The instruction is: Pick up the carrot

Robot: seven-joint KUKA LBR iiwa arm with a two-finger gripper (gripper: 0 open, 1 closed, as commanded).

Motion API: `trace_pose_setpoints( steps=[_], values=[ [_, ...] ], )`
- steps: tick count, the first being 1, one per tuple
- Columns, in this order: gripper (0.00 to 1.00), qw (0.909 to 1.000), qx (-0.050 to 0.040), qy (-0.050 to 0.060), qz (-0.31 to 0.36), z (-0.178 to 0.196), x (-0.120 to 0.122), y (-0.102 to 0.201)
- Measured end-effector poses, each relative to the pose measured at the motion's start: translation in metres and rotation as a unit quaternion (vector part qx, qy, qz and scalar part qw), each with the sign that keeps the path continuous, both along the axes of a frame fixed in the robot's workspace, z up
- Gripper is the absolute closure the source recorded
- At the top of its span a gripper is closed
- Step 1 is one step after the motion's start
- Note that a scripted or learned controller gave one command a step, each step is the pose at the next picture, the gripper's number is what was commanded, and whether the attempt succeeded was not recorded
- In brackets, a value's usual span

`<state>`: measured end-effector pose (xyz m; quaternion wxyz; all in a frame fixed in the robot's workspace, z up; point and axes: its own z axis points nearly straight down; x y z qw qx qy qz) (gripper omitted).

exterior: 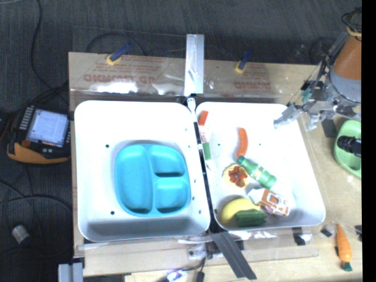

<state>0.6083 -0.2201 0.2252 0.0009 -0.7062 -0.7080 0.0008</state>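
i see the pincer (284, 118) at about two o'clock from the middle of the right bin (305, 175), hanging over that bin's upper right rim, and i cannot tell how it is set or whether anything is in it; the carrot is plainly not in it. the grey arm (346, 69) with its orange band comes in from the right edge at three o'clock of the pincer.

the carrot (242, 141) lies in the right bin, well apart from the pincer, at about eight o'clock from it, standing roughly upright in the view with a slight curve. just at its six o'clock a green bottle (257, 171) lies tilted, its near end close to the carrot's lower tip. at nine o'clock of the bottle sits a small orange and yellow piece (237, 175). toward the bin's six o'clock edge i see a yellow banana (230, 208) with a dark green thing (251, 218) against it, and an orange and white packet (274, 203) at their two o'clock.

the left bin (94, 175) holds a blue tray (151, 178) with three sections. on the bench (338, 216), at five o'clock outside the right bin, lies another small orange piece (343, 248).
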Motion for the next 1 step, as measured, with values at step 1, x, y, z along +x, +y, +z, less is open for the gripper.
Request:
trace_pose_setpoints(
  steps=[1],
  values=[
    [0.00, 1.0000, 0.0010, 0.001, 0.001, -0.1193, -0.1044, 0.0424]
  ],
)
